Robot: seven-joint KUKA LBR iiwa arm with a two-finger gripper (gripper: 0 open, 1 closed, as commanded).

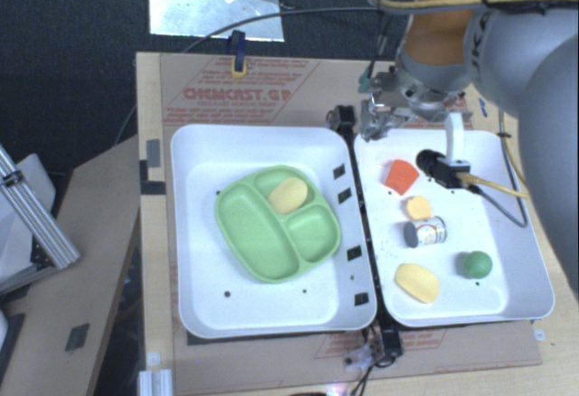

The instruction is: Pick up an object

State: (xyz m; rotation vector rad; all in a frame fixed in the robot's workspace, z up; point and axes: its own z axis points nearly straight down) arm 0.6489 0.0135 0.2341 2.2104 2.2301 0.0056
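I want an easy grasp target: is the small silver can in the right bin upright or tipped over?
Tipped over. The small silver can lies on its side on the right white bin's floor, its grey end facing left.

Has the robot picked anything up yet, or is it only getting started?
Only getting started, it seems. The tool sits at the right bin's far edge, nothing visibly between its fingers. The orange block, small can and green ball lie in that bin. The whole pick remains.
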